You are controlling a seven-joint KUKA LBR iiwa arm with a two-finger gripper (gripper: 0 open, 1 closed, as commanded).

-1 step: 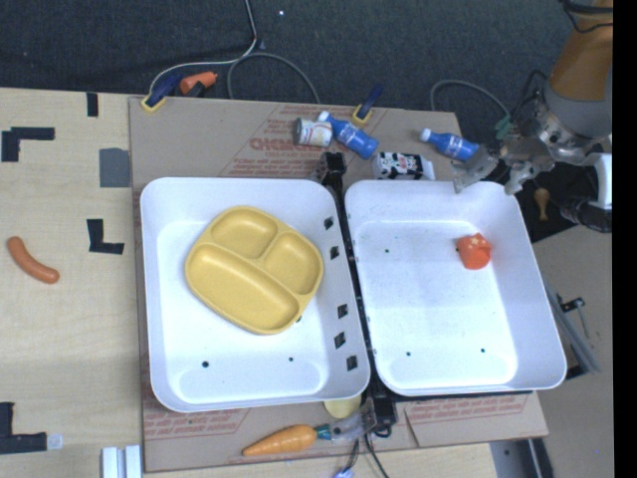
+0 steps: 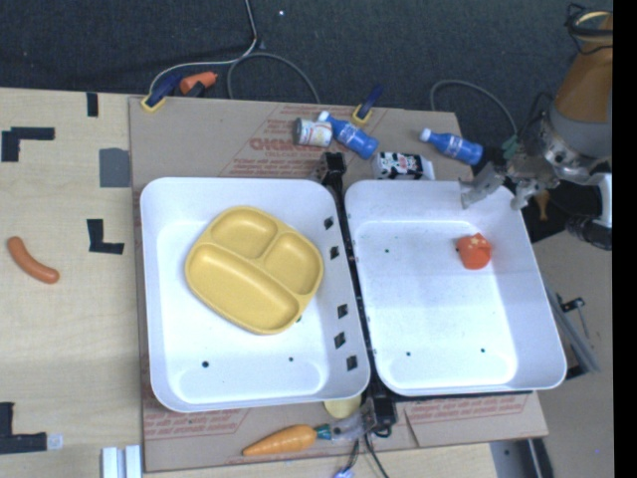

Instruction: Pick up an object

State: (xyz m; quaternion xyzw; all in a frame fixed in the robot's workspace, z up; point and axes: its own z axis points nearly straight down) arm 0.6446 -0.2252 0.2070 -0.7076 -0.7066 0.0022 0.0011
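Note:
A small red-orange object [image 2: 475, 251] lies in the right bin [image 2: 448, 366], near its far right corner. My gripper [image 2: 504, 191] hovers over that bin's far right rim, up and to the right of the object and apart from it. Its two fingers stand spread, open, with nothing between them. In the left bin [image 2: 179, 366] rests a yellow divided plate [image 2: 256, 267].
Behind the bins lie a white bottle [image 2: 314, 130], two blue bottles [image 2: 355, 138] [image 2: 453, 146] and a black-and-white item [image 2: 403, 165]. A carrot [image 2: 282, 439] lies in front of the bins, and a sausage [image 2: 33, 260] at the far left. Cables run across the back.

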